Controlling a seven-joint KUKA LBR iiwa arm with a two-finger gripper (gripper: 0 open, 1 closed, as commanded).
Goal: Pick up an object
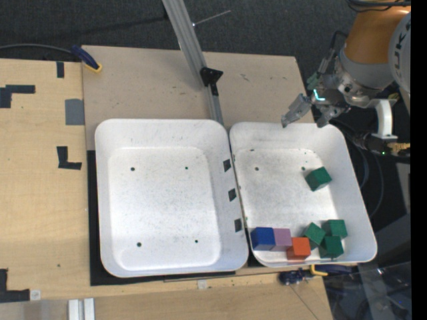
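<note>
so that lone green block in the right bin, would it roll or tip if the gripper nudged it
The green block looks like a small cube with flat faces, so it would probably slide, not roll. It sits apart from the other blocks on the bin's smooth white floor, so a nudge may skid or spin it. It looks rigid, unlikely to deform.

A robotics lab: taped bench, white bins, mounted pole.

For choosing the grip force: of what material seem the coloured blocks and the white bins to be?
The blue block and lone green block look like matte painted wood or plastic: flat faces, no glare. The right bin looks like smooth moulded plastic with rounded rims.
</note>
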